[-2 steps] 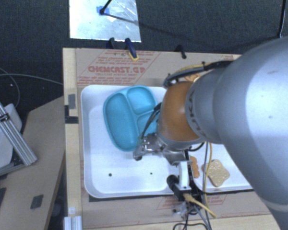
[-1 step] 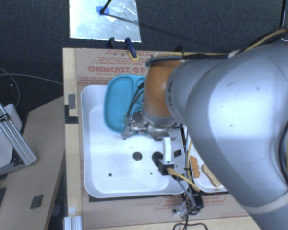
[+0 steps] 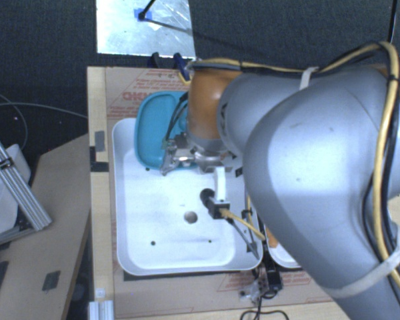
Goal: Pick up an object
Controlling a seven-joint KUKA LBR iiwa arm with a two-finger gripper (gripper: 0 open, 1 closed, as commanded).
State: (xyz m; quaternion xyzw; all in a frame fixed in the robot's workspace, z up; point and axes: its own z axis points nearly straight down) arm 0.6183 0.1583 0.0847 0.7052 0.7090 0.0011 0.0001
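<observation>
Though fingers (image 3: pixel 168 165) sit just beside blue obj (image 3: pixel 153 129) in white bin (image 3: pixel 130 245), can't tell if spread or pinched.

L bin (image 3: pixel 130 245): big obj (image 3: pixel 152 129) at far-L corner, overlapping far rim | small round obj (image 3: pixel 191 217) mid-bin | gripper (image 3: pixel 172 164) just by big obj's near edge | arm (image 3: pixel 307 165) over R bin (image 3: pixel 287 259)

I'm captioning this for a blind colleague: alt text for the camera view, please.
A grey robot arm with an orange band reaches from the right over the left white bin, its gripper at the lower edge of a turquoise bowl-like object in the bin's far corner.
</observation>
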